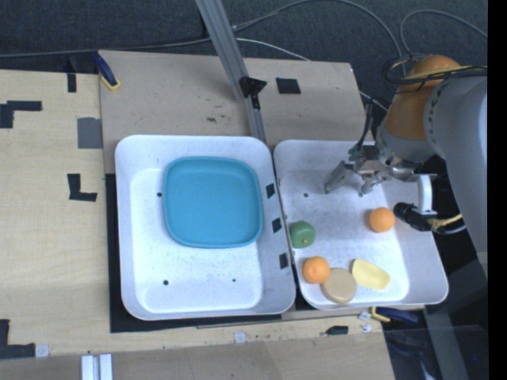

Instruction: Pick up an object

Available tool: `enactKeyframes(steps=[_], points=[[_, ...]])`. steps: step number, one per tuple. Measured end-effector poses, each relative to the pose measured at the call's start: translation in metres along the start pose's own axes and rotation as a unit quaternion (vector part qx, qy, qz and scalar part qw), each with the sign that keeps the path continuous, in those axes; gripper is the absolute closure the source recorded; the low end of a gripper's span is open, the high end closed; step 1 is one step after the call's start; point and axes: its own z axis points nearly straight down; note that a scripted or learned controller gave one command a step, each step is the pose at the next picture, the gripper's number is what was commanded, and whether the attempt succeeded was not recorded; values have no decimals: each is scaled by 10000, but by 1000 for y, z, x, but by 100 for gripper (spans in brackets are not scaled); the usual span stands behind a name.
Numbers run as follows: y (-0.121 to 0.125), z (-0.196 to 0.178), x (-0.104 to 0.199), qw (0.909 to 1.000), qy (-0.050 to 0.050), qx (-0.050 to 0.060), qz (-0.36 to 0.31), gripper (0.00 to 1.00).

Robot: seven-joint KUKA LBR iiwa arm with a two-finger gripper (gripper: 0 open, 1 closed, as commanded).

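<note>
the pincer (350, 182) hangs over the far part of the right bin (420, 291), its fingers spread apart with nothing between them. an orange ball (381, 220) lies near that bin's right edge, just beside the pincer. a green object (301, 233) sits at the bin's left edge. along the near edge lie a second orange ball (316, 270), a beige disc (340, 285) and a yellow piece (370, 275) (disc and yellow piece touching). the left bin (142, 291) on the counter (47, 236) holds a blue plate (212, 202).
</note>
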Motion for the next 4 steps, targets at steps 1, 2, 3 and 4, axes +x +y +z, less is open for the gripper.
enactKeyframes(steps=[1,2,3,4], points=[[2,-14,0,10000,-8,-27,-3,100],[2,-77,1,10000,-12,-54,0,100],[12,-126,-1,10000,-11,-49,1,100],[12,-172,-1,10000,-11,-48,1,100]])
